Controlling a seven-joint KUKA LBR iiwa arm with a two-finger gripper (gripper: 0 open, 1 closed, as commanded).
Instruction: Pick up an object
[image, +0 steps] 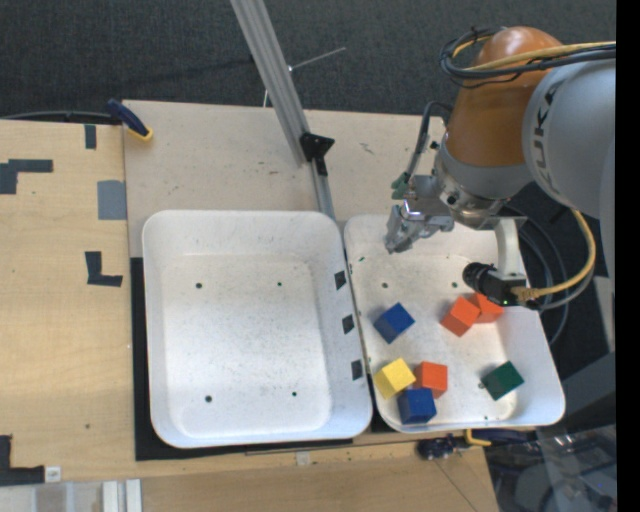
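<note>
You are looking at a robotics lab bench. Left of the gripper (405, 232), a plywood bench top (60, 300) carries grey tape marks (112, 198), and a slanted aluminium rail (285, 95) rises beside it. Below the gripper, two white bins (160, 240) sit on a black mat, one with coloured test blocks (395, 322). Bundled cables (575, 275) loop to its right.

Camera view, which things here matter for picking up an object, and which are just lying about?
For the job:
hand
right bin
two blue cubes
yellow cube
orange cubes
green cube

Lying about:
left bin
blue and yellow clamp
metal pole
tape marks on the bench
</note>
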